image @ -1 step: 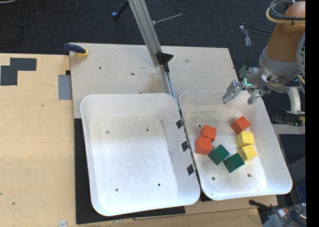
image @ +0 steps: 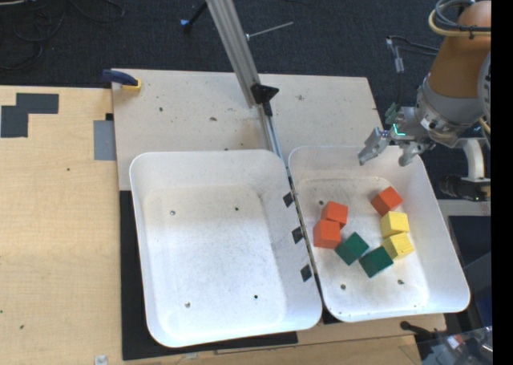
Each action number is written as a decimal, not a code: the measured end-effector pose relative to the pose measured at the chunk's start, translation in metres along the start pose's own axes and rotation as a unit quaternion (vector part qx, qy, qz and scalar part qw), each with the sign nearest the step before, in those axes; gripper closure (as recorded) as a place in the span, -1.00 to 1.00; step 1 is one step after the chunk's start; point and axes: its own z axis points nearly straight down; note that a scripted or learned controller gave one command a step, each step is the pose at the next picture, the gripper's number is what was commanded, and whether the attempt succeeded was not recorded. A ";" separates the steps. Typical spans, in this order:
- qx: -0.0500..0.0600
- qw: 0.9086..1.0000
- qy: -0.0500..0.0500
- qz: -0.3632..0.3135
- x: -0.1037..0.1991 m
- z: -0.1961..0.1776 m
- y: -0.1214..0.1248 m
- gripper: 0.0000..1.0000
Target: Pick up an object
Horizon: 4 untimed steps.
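White bins (image: 208, 331) smooth matt plastic; bench (image: 48, 219) pale wood; slanted rail (image: 232, 34) brushed metal.

Pretty even overhead light, the white bins (image: 208, 275) nearly blow out while the dark floor (image: 96, 10) up top swallows detail, shadows stay soft, and the whole frame's a bit grainy and soft-focused.

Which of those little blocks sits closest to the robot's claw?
The orange block at the cluster's upper right, above the two yellow ones, lies nearest the gripper. The other two orange blocks sit farther left.
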 end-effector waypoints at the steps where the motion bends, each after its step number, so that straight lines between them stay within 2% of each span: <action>1: 0.003 1.000 0.001 0.002 0.003 0.061 -0.009 -1.00; 2: -0.007 1.000 -0.003 0.002 -0.004 0.111 -0.012 -1.00; 3: -0.001 1.000 0.000 0.001 -0.003 0.134 -0.011 -1.00; 4: -0.001 1.000 0.000 0.002 -0.003 0.124 -0.012 1.00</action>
